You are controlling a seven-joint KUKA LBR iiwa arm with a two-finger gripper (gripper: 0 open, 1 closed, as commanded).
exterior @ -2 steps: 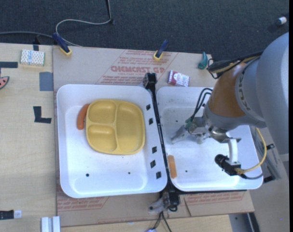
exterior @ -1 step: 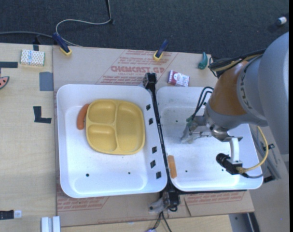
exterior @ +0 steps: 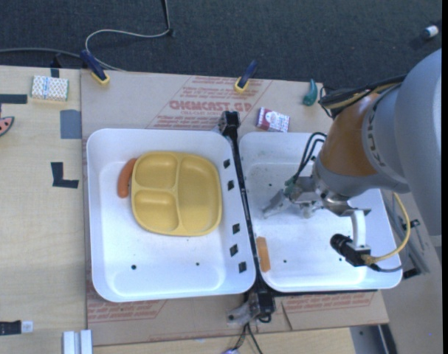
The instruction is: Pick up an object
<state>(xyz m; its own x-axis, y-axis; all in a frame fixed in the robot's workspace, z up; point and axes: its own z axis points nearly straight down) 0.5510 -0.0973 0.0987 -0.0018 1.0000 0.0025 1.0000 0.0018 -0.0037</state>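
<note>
The left bin holds a yellow divided plate, with an orange sausage-shaped piece lying against the plate's left rim. In the right bin, a small orange stick lies by the left wall near the front. My gripper hangs low over the middle of the right bin and points left. It is above and to the right of the orange stick and apart from it. I see nothing in it.
A black divider with clips runs between the bins. A red and white packet lies on the cardboard behind the right bin. Clamps grip the cardboard's far edge. The arm's cables hang over the right bin's front right.
</note>
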